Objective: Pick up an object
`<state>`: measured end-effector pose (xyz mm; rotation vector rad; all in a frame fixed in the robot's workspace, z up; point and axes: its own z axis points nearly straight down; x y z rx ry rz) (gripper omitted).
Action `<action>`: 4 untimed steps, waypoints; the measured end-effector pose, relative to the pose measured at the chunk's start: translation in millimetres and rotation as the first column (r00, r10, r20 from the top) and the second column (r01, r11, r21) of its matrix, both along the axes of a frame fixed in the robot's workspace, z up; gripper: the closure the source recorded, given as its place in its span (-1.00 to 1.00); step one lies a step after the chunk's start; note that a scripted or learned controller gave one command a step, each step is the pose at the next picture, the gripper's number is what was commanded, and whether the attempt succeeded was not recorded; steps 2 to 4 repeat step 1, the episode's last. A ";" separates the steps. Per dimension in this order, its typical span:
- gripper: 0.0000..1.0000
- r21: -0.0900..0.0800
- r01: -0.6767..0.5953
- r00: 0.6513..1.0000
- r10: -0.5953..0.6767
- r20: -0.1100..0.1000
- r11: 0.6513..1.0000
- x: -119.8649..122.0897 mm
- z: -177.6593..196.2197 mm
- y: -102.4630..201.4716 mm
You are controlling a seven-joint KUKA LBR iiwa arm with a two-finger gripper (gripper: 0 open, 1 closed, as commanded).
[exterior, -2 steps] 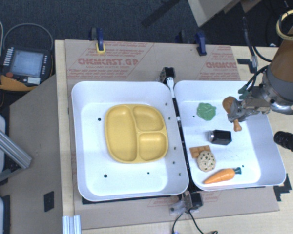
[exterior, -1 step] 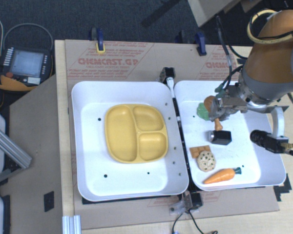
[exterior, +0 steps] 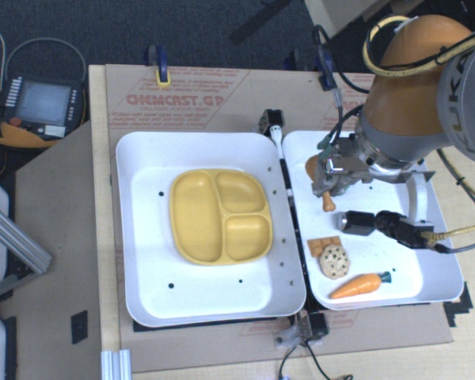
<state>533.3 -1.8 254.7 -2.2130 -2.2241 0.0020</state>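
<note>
target: the small brown piece [exterior: 328,203], lying in the right bin [exterior: 416,269] toward the bin's 10 o'clock area. it appears to be toy food, judged light, rigid and smooth-skinned, so it may slip or roll under a glancing contact. recommended hold: across its short width, at mid-length, with a straight descent.

the gripper [exterior: 331,184] sits just at the piece's 12 o'clock, very close to it. contact cannot be confirmed, and whether the gripper is released or clenched cannot be told from this view. treat the piece as not held.

nearby items in the same bin:
- an orange-brown lump [exterior: 313,165] at the gripper's 10 o'clock, partly hidden.
- a cracker [exterior: 323,246] and a cookie [exterior: 335,262] at the piece's 6 o'clock, touching each other.
- a carrot [exterior: 359,285] at 5 o'clock, near the bin's lower rim.

the left bin [exterior: 142,240] at 9 o'clock holds a yellow divided plate [exterior: 222,216].
</note>
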 end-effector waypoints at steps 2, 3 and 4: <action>1.00 0.000 -0.001 1.000 0.001 -0.002 1.000 -3.8 -21.3 54.0; 1.00 0.000 -0.001 1.000 0.001 -0.002 1.000 -3.8 -21.3 54.0; 1.00 0.000 -0.001 1.000 0.001 -0.002 1.000 -3.8 -21.3 54.0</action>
